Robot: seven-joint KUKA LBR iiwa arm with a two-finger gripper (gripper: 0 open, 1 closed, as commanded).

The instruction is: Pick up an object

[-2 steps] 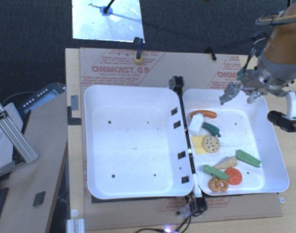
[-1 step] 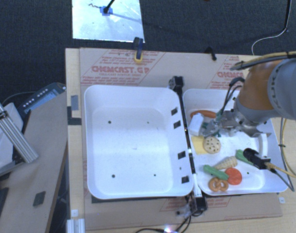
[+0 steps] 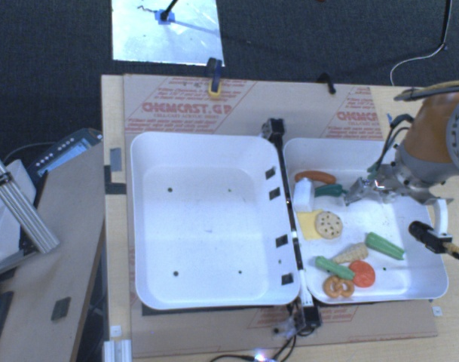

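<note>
The right bin (image 3: 429,286) holds several toy foods. An orange sausage (image 3: 316,177) lies at its far left, with a white block (image 3: 302,195) and a dark green piece (image 3: 331,190) just below it. A cookie (image 3: 328,224) rests on a yellow cheese slice (image 3: 307,223). Toward the front lie a green bean (image 3: 384,245), a pale corn piece (image 3: 350,254), a green pickle (image 3: 335,267), a red tomato slice (image 3: 362,274) and a pretzel (image 3: 338,286). My gripper (image 3: 357,193) hangs low over the bin's middle, just right of the dark green piece.
The left bin (image 3: 206,138) stands beside the right one, with black clips (image 3: 274,194) along the shared wall. The arm's grey and orange body (image 3: 432,145) covers the right bin's far right corner. A black part (image 3: 429,237) juts out over its right rim.
</note>
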